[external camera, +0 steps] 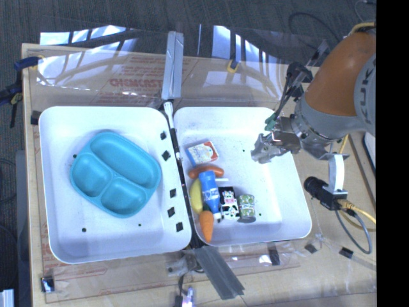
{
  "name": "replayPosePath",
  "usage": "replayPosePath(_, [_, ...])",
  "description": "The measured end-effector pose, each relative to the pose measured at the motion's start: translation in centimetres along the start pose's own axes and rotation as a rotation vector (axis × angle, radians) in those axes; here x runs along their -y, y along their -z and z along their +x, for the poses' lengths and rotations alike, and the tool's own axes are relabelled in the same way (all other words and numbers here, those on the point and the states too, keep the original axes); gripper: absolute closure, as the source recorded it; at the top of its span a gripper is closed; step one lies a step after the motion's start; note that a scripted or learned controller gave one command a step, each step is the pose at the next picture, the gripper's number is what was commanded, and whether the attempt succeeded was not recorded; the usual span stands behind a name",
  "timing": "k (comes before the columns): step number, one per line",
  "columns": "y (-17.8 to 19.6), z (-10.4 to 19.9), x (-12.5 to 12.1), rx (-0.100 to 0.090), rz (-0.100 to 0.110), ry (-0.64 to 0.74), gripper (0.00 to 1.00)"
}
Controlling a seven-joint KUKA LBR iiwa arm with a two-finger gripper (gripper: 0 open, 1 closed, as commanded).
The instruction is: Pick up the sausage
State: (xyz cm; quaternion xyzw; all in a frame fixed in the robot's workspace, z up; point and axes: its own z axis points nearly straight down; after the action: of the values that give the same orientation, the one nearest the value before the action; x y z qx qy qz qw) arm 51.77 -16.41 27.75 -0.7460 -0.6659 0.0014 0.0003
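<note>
The sausage (206,171) is a small orange-red link lying in the right bin (281,200), just below a red-and-white packet (202,152) and against the top of a blue bottle (209,192). My gripper (262,151) hangs over the right side of that bin, well to the right of the sausage and apart from it. Nothing shows between its fingers.
A yellow piece (195,196), an orange carrot (206,224), a black-and-white carton (229,203) and a small can (246,208) crowd the bin's lower left. The left bin (57,222) holds a blue divided plate (115,173). A divider (171,165) separates the bins.
</note>
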Motion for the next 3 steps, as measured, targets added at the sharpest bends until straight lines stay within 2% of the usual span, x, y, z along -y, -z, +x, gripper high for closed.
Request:
replayPosePath(1, [-2.1, 6.6, -1.2, -0.002, 0.004, -0.099, 1.00])
replayPosePath(2, [-13.9, 1.3, 1.8, -0.002, 0.004, 0.032, 1.00])
replayPosePath(3, [-3.1, 7.4, -1.1, -0.002, -0.001, -0.103, 1.00])
